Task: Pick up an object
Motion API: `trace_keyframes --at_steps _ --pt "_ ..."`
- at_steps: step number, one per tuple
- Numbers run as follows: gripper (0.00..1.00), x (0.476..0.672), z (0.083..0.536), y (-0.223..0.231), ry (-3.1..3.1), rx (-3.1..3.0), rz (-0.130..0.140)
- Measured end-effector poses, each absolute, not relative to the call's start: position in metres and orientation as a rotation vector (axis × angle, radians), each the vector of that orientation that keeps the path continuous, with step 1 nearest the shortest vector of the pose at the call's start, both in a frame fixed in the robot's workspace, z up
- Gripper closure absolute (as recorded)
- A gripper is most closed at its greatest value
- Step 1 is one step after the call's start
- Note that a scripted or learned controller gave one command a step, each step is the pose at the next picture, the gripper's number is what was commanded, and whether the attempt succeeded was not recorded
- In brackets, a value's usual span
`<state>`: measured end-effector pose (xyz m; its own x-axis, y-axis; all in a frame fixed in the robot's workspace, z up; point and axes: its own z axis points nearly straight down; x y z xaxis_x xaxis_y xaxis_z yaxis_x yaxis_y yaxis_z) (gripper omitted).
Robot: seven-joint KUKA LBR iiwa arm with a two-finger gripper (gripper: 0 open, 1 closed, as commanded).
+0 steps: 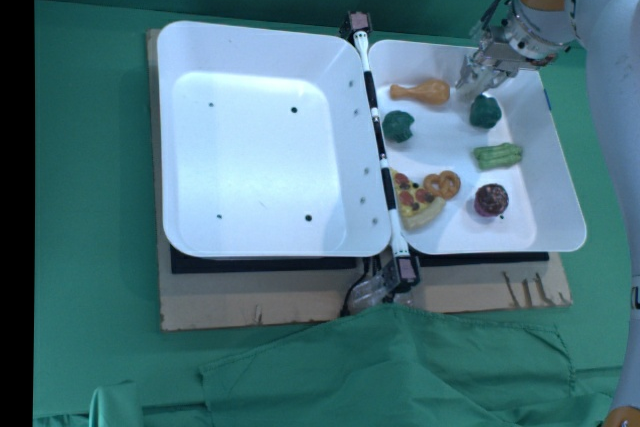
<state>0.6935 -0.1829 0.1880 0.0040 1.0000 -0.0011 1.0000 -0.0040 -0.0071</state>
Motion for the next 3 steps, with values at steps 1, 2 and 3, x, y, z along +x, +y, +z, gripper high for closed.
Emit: trace_keyframes --at_steps 1,2,3 --pt "1.0 0.672 0.295 -0.188 -2.226 -2.236 -0.01" --pt "1.0 0.668 0.343 -0.187 -2.226 -2.232 -0.008" --pt "1.0 0.702 0.273 -0.123 -2.224 -2.218 0.001"
